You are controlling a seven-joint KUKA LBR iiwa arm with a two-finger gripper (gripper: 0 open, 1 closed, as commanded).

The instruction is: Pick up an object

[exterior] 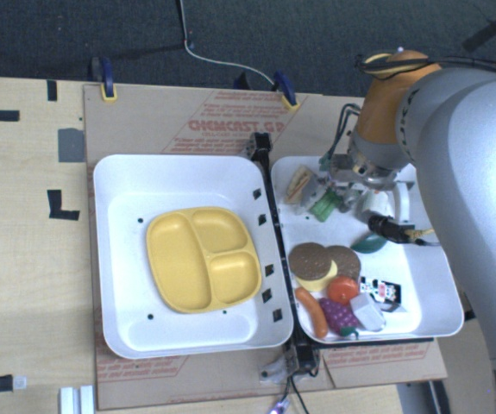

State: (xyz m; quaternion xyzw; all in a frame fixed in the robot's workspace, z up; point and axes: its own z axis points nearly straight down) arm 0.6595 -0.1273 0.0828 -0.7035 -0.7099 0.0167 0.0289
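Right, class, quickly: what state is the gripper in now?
Gripper: low in the right bin, by a green item; open or shut cannot be told.

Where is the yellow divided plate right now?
The yellow divided plate lies in the left bin, about at its centre, across the divider from the toy food in the right bin.

Red print on brown cardboard sheet (pixel 222 128) under the two bins: large line reads roughly "CHEMCAST GP", running at a slant just beyond the left bin's far rim. Smaller red lines above and below it too blurred to read. More red lettering on the cardboard's near edge, illegible. Small black-and-white card (pixel 384 292) in right bin, marks unreadable
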